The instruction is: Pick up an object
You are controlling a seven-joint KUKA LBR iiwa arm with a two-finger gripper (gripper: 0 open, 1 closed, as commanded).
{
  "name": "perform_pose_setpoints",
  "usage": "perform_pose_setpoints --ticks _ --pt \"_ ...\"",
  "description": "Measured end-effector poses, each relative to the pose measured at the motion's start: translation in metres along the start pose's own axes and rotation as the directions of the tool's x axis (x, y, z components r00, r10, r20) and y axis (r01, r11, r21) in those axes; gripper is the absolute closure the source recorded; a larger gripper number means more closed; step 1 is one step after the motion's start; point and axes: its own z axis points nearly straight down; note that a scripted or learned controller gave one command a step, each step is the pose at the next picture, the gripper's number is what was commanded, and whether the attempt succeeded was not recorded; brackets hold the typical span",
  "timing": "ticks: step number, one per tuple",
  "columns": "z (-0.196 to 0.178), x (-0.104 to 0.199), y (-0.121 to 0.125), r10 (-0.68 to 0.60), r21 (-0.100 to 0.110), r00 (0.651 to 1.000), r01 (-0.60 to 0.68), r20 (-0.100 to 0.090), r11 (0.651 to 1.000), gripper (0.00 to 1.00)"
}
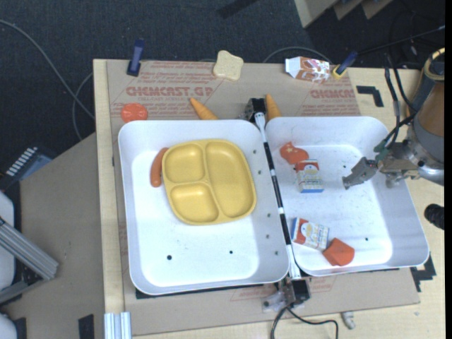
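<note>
wooden bench under two white bins, dark carpet behind, jaws' state unclear

arm cut off at right edge; hot dog partly behind yellow tray.

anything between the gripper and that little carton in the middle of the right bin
Nothing visible. The gripper sits over the right bin, to the right of the small carton, with only bare white bin floor between them. The orange piece lies on the carton's far side, out of that path.
</note>
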Motion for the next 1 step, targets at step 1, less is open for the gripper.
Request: perform_pose_setpoints --ticks 1 --pt "0.0567 0.0303 0.0449 -0.001 0.001 1.000 0.001 -0.001 1.000 0.00"
